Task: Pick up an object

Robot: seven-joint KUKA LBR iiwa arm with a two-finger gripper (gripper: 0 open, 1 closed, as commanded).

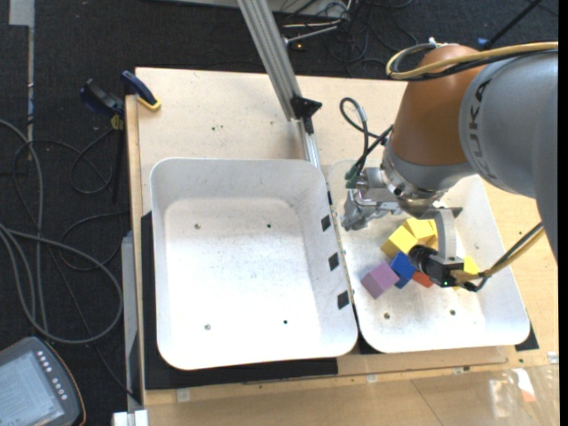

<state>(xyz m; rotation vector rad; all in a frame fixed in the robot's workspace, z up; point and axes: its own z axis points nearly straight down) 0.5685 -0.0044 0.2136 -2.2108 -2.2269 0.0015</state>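
Arm's in over the right bin [497, 322], pincer [362, 209] low near its left wall; how wide it's open, I cannot tell. Just beside it: yellow block [413, 235], blue block [404, 265], purple block [380, 280], clustered together.

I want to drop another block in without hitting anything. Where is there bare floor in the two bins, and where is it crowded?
The left bin has bare floor from wall to wall. In the right bin, the front strip, below the purple block and blue block, is free. Its middle is crowded: the yellow block, a red piece and the gripper cluster there.
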